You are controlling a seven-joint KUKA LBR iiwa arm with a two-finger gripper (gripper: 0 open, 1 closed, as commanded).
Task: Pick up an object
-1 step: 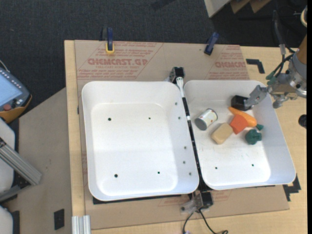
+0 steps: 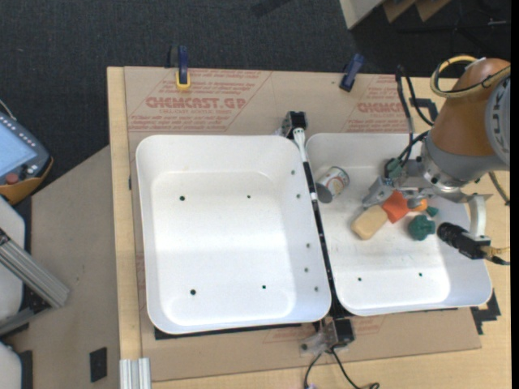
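Observation:
My gripper [image 2: 395, 191] hangs over the middle of the right bin [image 2: 389, 286], with the grey wrist and orange band up and to its right. Directly beneath and touching its tip in this view is a small orange piece [image 2: 396, 209]. A tan block [image 2: 368, 223] lies just left of the orange piece, and a dark green lump [image 2: 420, 229] sits just to its right. A small silvery can [image 2: 331, 183] lies on its side near the bin's left wall. Whether the orange piece is gripped is unclear from this angle.
The left bin [image 2: 162, 217] stands beside the right one, with a black divider strip [image 2: 315, 217] between them. Both rest on a cardboard sheet [image 2: 243, 96] held by blue clamps [image 2: 182, 65] at the back. Cables run along the front edge.

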